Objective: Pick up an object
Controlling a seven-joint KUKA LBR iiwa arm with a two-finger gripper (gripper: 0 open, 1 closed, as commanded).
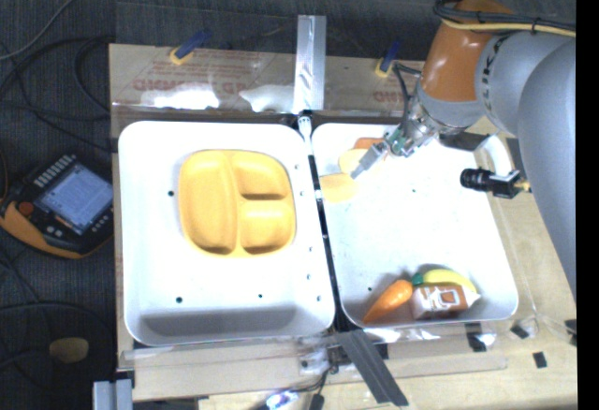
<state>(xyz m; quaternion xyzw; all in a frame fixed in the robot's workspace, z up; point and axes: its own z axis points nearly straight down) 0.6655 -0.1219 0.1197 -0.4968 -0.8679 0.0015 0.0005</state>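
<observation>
My gripper (367,163) reaches into the far left corner of the right bin (449,230), slanting down to the left. Its tip sits over a pale yellow object (338,184) that lies against the bin's left wall. An orange object (368,144) peeks out just behind the gripper, partly hidden by it. At the bin's near edge lie an orange carrot (388,299), a small brown and white box (441,301) and a yellow banana (447,279) behind the box.
The left bin (150,286) holds a yellow divided tray (237,201). A metal post (310,62) stands behind the seam between the bins. A black fitting (485,179) juts over the right bin's right side. A handheld controller (58,204) lies off the bench at left.
</observation>
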